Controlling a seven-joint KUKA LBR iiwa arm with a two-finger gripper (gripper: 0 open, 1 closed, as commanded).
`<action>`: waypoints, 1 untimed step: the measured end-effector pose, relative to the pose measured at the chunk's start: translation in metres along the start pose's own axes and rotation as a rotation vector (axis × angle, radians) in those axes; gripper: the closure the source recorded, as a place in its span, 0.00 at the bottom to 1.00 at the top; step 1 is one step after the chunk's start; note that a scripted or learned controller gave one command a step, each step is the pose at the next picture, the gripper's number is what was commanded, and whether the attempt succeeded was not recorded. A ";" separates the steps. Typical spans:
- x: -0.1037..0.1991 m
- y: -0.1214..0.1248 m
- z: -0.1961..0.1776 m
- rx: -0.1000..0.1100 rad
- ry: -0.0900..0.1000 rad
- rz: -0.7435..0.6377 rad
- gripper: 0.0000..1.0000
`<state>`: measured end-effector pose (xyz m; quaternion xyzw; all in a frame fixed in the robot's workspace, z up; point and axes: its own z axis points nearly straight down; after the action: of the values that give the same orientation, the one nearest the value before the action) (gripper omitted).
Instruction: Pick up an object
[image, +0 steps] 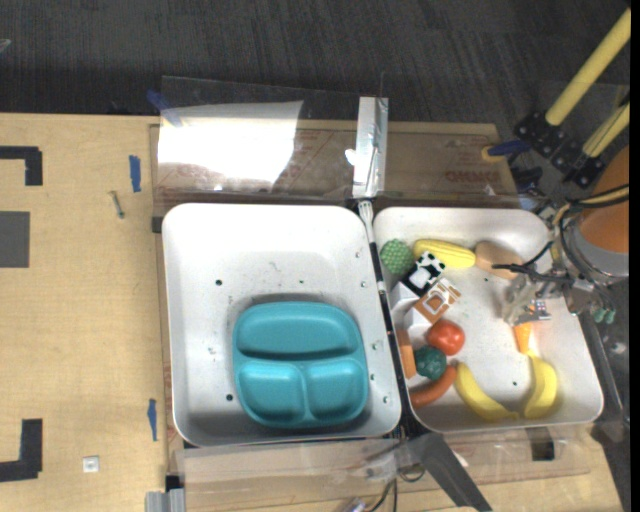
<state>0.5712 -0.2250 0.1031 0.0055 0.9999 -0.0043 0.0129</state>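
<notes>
Since open-or-closed state of metal two-finger gripper (527, 300) unreadable, cannot tell grasp. Small orange block (523, 336) just beneath; curved yellow plastic banana (500, 398) near, further below. Risk: closing off-centre, nudging block away, grasping nothing.

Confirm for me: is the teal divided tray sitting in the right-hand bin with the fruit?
No, the teal divided tray lies in the left bin, while the banana is in the right bin.

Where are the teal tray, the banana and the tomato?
teal tray (298, 362), camera view, on the ridge between its compartments.
banana (497, 397), camera view, on the lower bend of its curve.
tomato (446, 337), camera view, on the middle of its red skin.
</notes>
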 end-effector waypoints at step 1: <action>0.000 0.000 0.001 -0.001 0.002 0.000 0.00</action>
<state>0.5707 -0.2247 0.1020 0.0055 0.9999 -0.0040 0.0120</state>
